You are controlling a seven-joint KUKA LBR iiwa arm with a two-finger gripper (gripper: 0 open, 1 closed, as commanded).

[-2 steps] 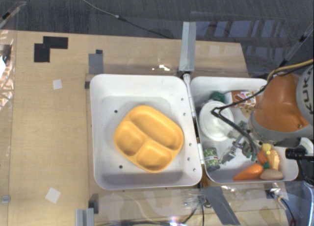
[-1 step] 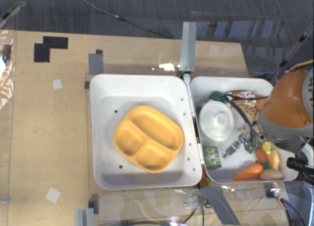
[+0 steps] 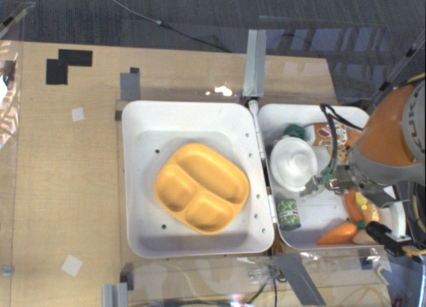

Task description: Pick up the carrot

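The carrot [image 3: 337, 233] is orange and lies on its side in the front right corner of the right bin [image 3: 313, 231]. My gripper [image 3: 318, 184] hangs over the middle of that bin, beside the right edge of a white bowl [image 3: 293, 162]. It is above and to the left of the carrot, well apart from it. Nothing shows in its grasp. The grey arm with its orange band [image 3: 393, 132] covers the bin's right side.
A yellow divided plate [image 3: 202, 186] lies in the left bin [image 3: 143, 232]. In the right bin are a small green-labelled can [image 3: 288, 213], a green item [image 3: 295, 130], a printed packet [image 3: 331, 136] and red and yellow toy foods [image 3: 356, 204] close behind the carrot.
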